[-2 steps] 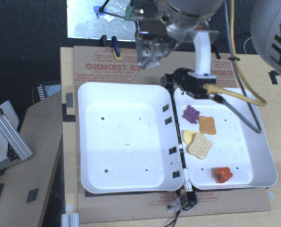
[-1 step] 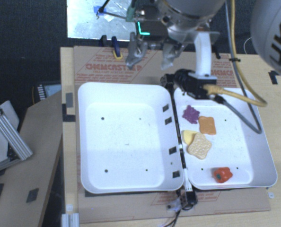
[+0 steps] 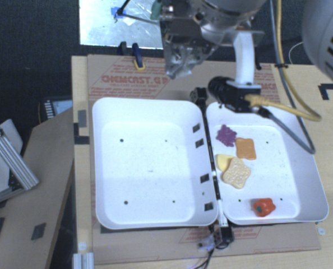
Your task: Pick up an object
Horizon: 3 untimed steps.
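Observation:
My gripper hangs high above the bench, over the back rim of the left bin, with nothing visible between its fingers. The right bin holds several small food toys. A purple grape bunch lies near its back left. An orange square slice sits just right of it. A yellow piece rests at the left wall, partly under a tan cracker. A red pepper lies near the front rim.
A black hinge strip runs between the two bins. Brown cardboard lies under them. A blue and yellow clamp stands at the cardboard's back edge. A metal frame stands at the far left.

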Motion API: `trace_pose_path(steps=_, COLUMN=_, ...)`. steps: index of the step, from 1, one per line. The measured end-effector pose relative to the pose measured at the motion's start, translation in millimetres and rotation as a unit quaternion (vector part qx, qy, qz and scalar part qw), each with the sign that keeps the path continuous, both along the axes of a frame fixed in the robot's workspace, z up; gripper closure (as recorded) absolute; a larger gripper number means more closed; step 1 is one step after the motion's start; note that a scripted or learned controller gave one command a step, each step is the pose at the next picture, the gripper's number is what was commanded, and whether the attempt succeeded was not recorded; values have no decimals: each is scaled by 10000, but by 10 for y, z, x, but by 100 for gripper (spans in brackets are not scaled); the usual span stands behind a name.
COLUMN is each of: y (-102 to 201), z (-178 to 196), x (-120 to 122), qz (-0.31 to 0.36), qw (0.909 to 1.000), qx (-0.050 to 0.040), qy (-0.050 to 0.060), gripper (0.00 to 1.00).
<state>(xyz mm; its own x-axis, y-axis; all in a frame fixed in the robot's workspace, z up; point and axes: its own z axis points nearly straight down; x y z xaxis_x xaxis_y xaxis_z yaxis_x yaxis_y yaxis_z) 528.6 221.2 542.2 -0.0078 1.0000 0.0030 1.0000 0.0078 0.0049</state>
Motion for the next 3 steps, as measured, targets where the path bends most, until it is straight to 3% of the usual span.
trace_pose_path(steps=1, y=0, z=-5, x=0, qz=5, qw=10000, qx=-2, qy=4, gripper=0)
trace_pose_path(steps=2, y=4, z=110, x=0, qz=24, qw=10000, qx=6, qy=-8, gripper=100)
trace_pose_path(steps=3, y=4, z=107, x=1, qz=28, qw=10000, qx=5, qy=-5, gripper=0)
